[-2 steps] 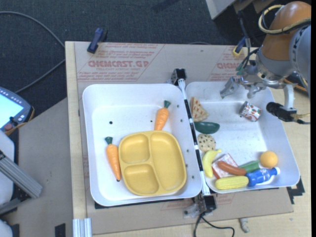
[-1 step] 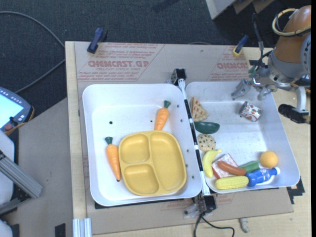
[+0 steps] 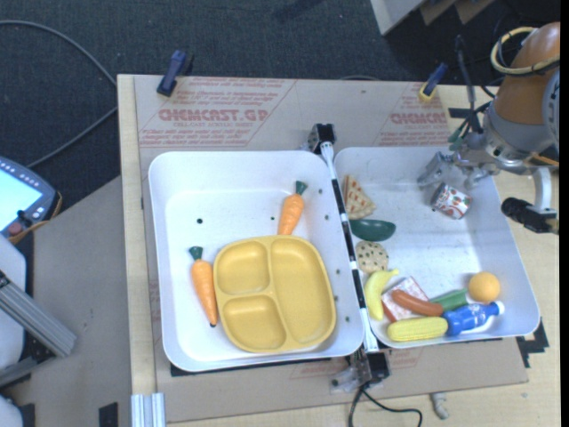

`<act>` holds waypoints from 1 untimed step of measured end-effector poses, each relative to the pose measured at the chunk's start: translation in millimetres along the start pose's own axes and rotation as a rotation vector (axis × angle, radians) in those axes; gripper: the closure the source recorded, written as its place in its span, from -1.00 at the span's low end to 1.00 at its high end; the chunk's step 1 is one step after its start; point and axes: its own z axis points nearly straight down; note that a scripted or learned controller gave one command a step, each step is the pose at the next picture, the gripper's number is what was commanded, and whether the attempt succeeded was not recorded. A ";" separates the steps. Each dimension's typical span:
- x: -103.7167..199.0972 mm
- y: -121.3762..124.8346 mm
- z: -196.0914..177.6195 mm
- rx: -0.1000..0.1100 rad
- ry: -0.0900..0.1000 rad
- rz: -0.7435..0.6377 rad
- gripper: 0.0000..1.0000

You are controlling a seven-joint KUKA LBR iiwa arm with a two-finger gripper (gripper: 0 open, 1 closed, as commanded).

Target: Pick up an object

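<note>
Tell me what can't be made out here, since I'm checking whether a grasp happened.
- Hand, camera view: too small and blurred to tell whether it grips the small can right beneath it.
- Arm: cut off by the right edge.
- Items heaped in the right bin near corner, such as the corn and blue bottle: they overlap, hiding parts.

Single fixed camera above the bench (image 3: 267, 105), looking down at a slant. Both white bins (image 3: 169, 238) fit in frame. Arm (image 3: 524, 96) enters from right.
</note>
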 end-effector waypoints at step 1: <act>-8.6 12.1 34.4 0.005 0.012 -0.003 -1.00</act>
